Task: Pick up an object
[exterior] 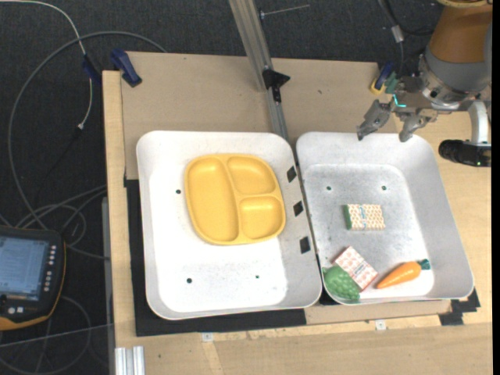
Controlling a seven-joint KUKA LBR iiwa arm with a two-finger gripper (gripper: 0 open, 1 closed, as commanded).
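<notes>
Small patterned rectangular box (365, 216) | mid right-hand white bin (445, 201), clear all round, easiest pick | two-finger gripper (388, 125) spread, nothing held, over far rim

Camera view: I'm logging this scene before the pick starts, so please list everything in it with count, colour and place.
bins: 2, white, side by side on the bench
tray: 1, yellow, three compartments, in the left bin
box: 1, green and beige checked, middle of the right bin
packet: 1, red and white, near the right bin's front edge
green toy: 1, green, front left corner of the right bin, touching the packet
carrot: 1, orange with green top, front of the right bin
tablet: 1, dark, orange-trimmed, left of the bench
clamps: 2, blue, at the bench's far edge
arm: 1, grey with orange band, upper right
fingers: 2, grey, apart, over the right bin's far rim
</notes>
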